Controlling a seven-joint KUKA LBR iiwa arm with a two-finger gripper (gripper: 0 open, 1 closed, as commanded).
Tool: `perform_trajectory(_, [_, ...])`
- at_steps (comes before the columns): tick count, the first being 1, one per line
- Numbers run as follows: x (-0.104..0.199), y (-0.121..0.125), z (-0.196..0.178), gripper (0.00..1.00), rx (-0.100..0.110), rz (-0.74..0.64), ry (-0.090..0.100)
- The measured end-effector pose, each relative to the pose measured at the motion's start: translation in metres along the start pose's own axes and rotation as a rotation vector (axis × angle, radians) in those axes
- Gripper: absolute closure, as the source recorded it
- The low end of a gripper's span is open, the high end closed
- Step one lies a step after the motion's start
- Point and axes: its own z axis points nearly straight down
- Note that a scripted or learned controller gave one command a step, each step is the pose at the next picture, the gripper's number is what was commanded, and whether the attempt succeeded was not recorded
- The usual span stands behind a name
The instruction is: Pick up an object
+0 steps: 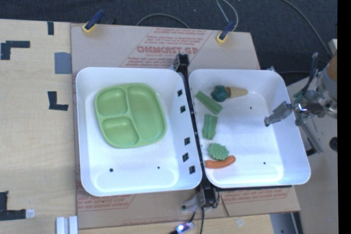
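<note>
The right bin (274,172) holds several small toys along its left side. A teal scoop on a tan cone (226,92) lies at the top, with a flat green strip (208,102) beside it. Below them lies a ridged green block (209,126). Lower still sit a bumpy green piece (218,150) and an orange-red sausage shape (220,162). My gripper (286,110) hangs over the bin's right rim, well to the right of all the toys and touching none of them. Nothing shows in its grasp.
The left bin (96,172) holds a green divided plate (130,115). Black clips run down the wall between the two bins (189,118). Both bins rest on a cardboard sheet (164,46) held by two yellow-and-blue clamps. Cables cross the dark floor behind.
</note>
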Motion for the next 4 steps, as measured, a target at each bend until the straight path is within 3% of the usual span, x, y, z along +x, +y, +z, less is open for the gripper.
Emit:
perform_trajectory(2, [-0.009,-0.011,0.123,0.00,0.002,0.000,0.001])
perform_trajectory(3, [-0.008,-0.009,0.109,1.00,-0.002,-0.001,0.001])
perform_trajectory(4, [-0.009,-0.008,0.046,1.00,-0.010,-0.001,-0.003])
